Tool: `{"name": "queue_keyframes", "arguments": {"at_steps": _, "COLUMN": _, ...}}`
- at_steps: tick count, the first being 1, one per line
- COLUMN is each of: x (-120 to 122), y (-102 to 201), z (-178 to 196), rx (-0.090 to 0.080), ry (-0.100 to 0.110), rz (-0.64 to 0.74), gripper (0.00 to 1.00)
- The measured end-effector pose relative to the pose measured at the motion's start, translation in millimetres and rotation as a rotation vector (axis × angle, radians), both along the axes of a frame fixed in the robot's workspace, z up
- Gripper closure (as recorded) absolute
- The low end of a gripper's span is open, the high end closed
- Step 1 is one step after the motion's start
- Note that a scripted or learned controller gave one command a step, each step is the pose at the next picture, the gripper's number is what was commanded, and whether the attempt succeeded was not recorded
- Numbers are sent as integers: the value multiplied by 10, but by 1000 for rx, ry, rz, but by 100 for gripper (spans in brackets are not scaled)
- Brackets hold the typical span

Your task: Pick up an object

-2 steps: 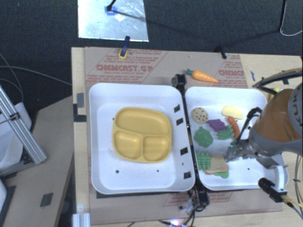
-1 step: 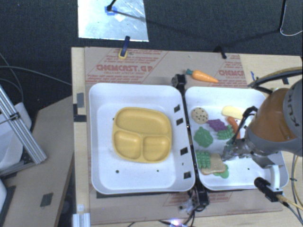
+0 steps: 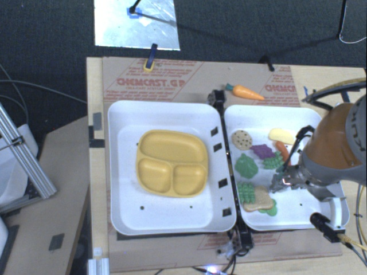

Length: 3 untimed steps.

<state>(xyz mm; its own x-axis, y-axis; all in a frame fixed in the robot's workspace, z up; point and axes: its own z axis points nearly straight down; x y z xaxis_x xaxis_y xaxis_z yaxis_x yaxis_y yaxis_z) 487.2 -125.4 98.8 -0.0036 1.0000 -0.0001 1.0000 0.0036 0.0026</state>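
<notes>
Your gripper point(image 3: 279, 183) is hovering low in the right bin point(image 3: 321, 116), lower right of frame; you cannot tell its grip state. Toy foods are lying just left: toast point(image 3: 259, 200), green broccoli point(image 3: 245, 165), purple grapes point(image 3: 262, 151).

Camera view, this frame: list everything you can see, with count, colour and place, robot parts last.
White bins: two, side by side on the bench.
Divided plate: one, yellow, in the left bin.
Carrot: one, orange, on the bench behind the right bin.
Cookie: one, tan with dark chips, right bin.
Yellow piece: one, right bin, far side.
Purple piece: one, right bin.
Green pieces: several, right bin.
Bread slice: one, tan, right bin, near side.
Arm: grey with orange band, over the right bin.
Gripper: low over the right bin.
</notes>
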Motion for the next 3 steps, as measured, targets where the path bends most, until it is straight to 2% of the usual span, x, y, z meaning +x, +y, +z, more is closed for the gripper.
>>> {"name": "queue_keyframes", "arguments": {"at_steps": 1, "x": -7, "y": -99, "z": -85, "rx": 0, "ry": 2, "rz": -3, "gripper": 100}}
{"name": "queue_keyframes", "arguments": {"at_steps": 3, "x": -3, "y": 14, "z": -72, "rx": 0, "ry": 1, "rz": 0, "gripper": 100}}
